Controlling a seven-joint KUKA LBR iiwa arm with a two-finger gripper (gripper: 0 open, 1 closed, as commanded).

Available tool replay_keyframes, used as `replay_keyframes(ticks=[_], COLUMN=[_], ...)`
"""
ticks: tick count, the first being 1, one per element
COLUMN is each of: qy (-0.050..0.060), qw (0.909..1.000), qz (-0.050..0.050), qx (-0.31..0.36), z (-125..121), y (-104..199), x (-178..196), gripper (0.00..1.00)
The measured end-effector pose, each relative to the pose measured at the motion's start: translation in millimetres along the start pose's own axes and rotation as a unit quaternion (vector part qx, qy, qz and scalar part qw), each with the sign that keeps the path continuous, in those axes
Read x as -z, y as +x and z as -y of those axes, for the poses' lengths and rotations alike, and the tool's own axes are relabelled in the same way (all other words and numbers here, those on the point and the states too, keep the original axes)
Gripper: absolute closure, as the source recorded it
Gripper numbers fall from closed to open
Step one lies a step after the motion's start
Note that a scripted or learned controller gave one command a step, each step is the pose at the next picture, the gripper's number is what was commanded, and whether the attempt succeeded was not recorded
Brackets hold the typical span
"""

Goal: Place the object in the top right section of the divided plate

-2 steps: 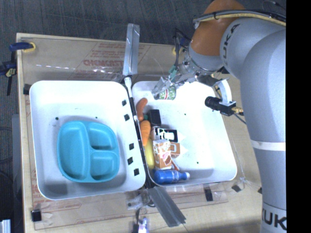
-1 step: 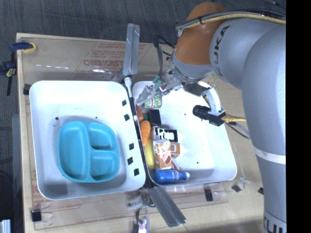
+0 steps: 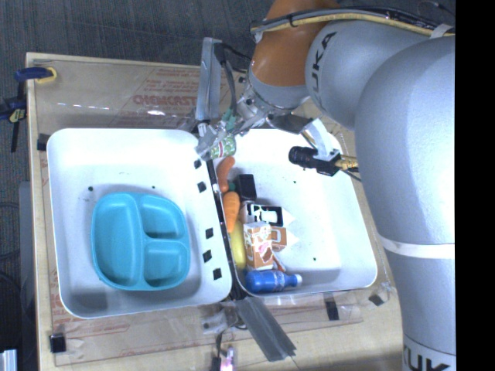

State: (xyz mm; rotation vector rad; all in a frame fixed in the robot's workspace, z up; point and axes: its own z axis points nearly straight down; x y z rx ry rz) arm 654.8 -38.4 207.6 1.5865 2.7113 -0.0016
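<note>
A light blue divided plate point(image 3: 124, 242) lies in the left white bin point(image 3: 69, 161), with one long section on its left and two smaller ones on its right. My gripper point(image 3: 219, 140) hangs over the top of the wall between the two bins. A small green and white object point(image 3: 226, 145) sits right at its tip; whether it is held I cannot tell. The grey arm with its orange band point(image 3: 290, 33) reaches in from the upper right.
The right bin point(image 3: 332, 230) holds a pile along its left wall: two orange carrots point(image 3: 230, 205), a black box point(image 3: 246, 185), a printed snack box point(image 3: 263, 242), a yellow item point(image 3: 237, 252) and a blue bottle point(image 3: 271, 282). A black cylinder point(image 3: 309, 159) juts from the arm.
</note>
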Motion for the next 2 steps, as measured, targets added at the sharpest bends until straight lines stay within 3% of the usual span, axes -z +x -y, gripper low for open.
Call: replay_keyframes(ticks=[1,2], qy=[0.003,0.002], qw=[0.9965,0.9962], qz=[-0.001,-0.001], qx=[-0.083,-0.087], z=[27.4,61.3], y=[60.8,137.2], x=[-16.8,-16.4], gripper=[1.00,1.00])
